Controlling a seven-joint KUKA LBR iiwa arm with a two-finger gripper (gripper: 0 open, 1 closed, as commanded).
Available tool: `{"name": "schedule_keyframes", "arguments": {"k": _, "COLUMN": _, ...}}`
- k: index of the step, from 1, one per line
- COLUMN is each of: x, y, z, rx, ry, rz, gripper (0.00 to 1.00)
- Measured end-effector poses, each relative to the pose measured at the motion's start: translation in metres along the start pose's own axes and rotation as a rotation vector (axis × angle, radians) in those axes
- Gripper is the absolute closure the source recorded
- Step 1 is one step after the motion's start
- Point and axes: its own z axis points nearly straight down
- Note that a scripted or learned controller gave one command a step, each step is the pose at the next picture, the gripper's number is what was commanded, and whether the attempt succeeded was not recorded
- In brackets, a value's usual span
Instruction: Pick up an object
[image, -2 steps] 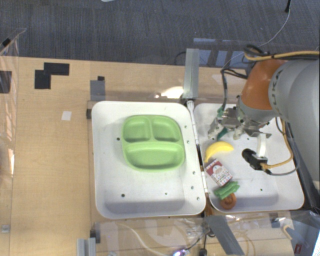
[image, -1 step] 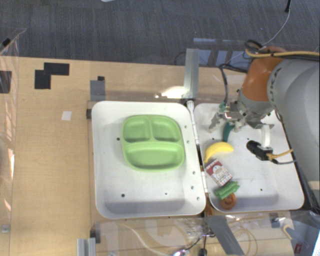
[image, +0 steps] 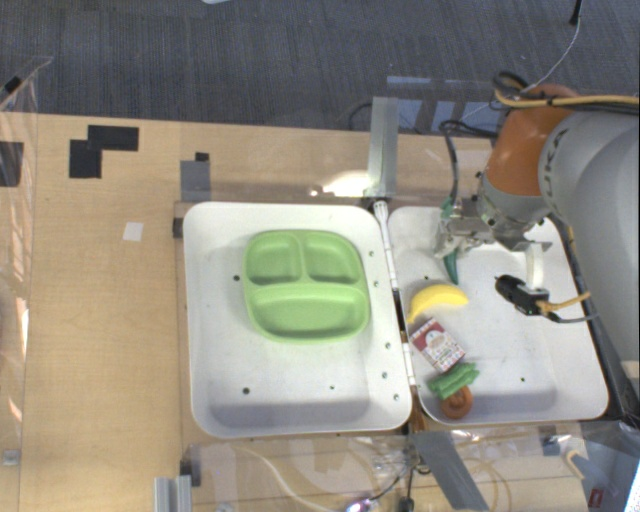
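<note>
— Where are the things that could be picked up?

— A yellow banana (image: 440, 298) is seen in the right bin (image: 540, 370), near that bin's left wall. Just in front of it a red-and-white carton (image: 437, 345) is laid flat; whether the two touch cannot be told. Nearer the front edge a green piece (image: 453, 380) is found, with an orange piece (image: 458, 402) right against it.

— And the tool?

— The tool (image: 451, 262) is held over the rear left part of the same bin, just behind the banana and apart from it. Whether it is spread or pressed together cannot be told from this angle. It is carried by the grey arm (image: 590, 190), which is brought in from the right, its orange band turned toward the camera.

— What else is set out?

— The left bin (image: 220, 380) is occupied by a green divided tray (image: 305, 285), placed near its middle. Both bins are borne side by side on the wooden table (image: 100, 330).
</note>
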Motion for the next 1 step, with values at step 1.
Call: {"name": "schedule_keyframes", "arguments": {"k": 1, "x": 0.0496, "y": -0.015, "z": -0.0841, "rx": 0.008, "ry": -0.001, "rz": 0.039, "gripper": 1.0}}
